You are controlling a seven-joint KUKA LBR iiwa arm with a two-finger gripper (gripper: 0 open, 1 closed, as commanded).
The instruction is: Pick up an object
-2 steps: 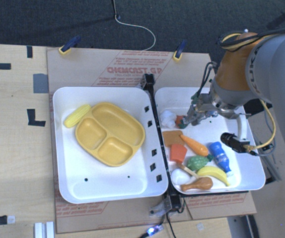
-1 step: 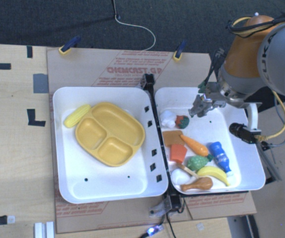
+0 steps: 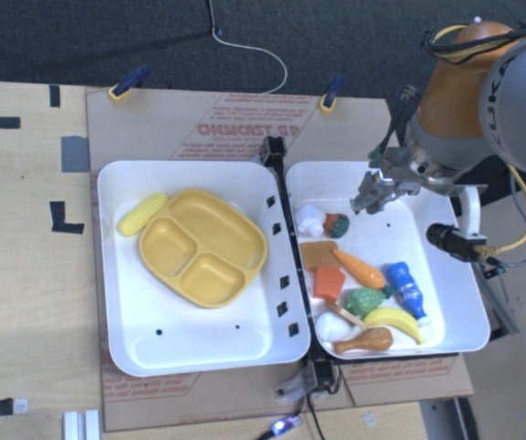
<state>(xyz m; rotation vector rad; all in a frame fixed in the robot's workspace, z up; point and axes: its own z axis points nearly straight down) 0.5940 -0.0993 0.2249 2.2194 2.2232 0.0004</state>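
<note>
The gripper (image 3: 370, 200) hangs over the right bin (image 3: 446, 246), near its upper part. Nothing shows between its fingers (their spread cannot be told). The toys lie in that bin: carrot (image 3: 358, 267), blue bottle (image 3: 404, 288), banana (image 3: 397, 322), drumstick (image 3: 366, 341). The left bin (image 3: 116, 273) holds a yellow tray (image 3: 202, 246) and corn (image 3: 142, 214).

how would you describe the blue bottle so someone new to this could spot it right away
Look in the right-hand white bin, the one crowded with toy food. Near its right side lies the blue bottle, between the orange carrot and the bin wall, just above the yellow banana. It is the one blue item in the pile.
</note>
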